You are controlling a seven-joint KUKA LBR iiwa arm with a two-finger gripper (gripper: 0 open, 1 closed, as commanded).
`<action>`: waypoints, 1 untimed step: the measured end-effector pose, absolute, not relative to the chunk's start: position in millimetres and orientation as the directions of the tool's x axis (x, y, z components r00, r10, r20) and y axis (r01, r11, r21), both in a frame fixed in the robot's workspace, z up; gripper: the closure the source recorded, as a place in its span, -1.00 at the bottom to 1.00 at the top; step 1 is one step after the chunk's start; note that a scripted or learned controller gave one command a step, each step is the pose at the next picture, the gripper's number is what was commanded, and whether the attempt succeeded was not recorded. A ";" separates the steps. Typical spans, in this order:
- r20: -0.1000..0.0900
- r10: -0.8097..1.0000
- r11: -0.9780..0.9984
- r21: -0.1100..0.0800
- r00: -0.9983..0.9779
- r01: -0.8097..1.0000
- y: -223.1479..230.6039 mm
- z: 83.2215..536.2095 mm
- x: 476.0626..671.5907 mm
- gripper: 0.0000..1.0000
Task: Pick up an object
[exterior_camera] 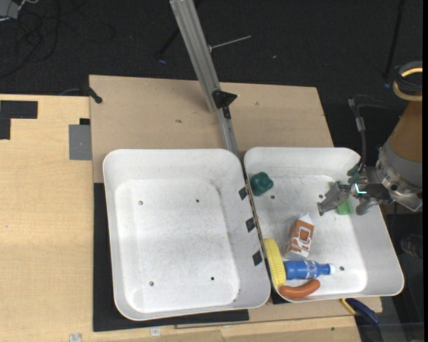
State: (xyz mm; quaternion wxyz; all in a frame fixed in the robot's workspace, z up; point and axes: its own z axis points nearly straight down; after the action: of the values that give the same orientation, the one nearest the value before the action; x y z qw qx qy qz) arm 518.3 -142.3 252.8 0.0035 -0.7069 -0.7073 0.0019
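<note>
Plastic, white and faintly speckled, makes up both shallow bins on the counter [278, 112], a plain tan board with a darker mat under it. The left bin [121, 184] has rounded corners and a few small dark dots on its floor. The right bin [374, 276] holds everything I could pick. A dark green rounded lump [261, 183] sits near its upper left corner, close to the dividing edge. A small orange-and-white carton [301, 237], boxy and tilted, lies near the middle. Along the left wall stands a yellow ridged piece [274, 260], long and narrow, and just beside its lower end I see a blue bottle-like item [307, 269] with a white tip lying flat. An orange curved sausage shape [299, 288] touches that blue item from below, against the near rim.

My hand [340, 199] comes in from the right over the right bin's upper right part, grey metal with a dull sheen. A small bright green thing [344, 207] shows right at its tips, but I cannot tell whether the fingers are spread, pressed together or pinching it; they blur into one grey mass.

A ribbed aluminium rail [198, 52] slants up from between the bins toward the top.
</note>
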 end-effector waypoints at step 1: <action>0.001 1.000 -0.003 -0.003 0.003 1.000 -143.3 255.0 518.8 -1.00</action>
State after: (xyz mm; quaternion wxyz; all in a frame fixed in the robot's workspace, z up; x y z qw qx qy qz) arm 518.8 -143.3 255.0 0.0014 -0.7081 -0.7062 0.0007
